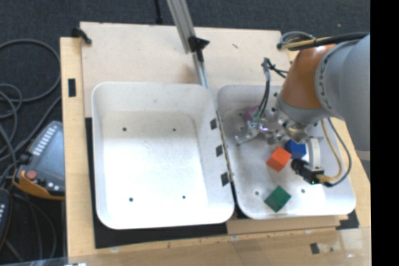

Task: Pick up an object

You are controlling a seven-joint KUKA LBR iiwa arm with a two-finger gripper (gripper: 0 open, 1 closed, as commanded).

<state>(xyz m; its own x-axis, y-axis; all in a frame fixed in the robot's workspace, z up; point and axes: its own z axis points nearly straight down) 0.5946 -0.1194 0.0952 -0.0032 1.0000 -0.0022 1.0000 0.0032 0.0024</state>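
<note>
Grey arm (346, 75) with orange band (302, 81), black cables (267, 87).

Two white bins on surface (143, 50): left bin (112, 103), right bin (333, 199). 
Blocks in right bin, three: one orange block (278, 160), one green block (277, 199), one blue block (296, 149) partly under arm. 
One small purple item (250, 114), kind unclear. 
One robot arm (324, 81). 
One metal pole (177, 6). 
One handheld controller (40, 162) left of surface.
</note>
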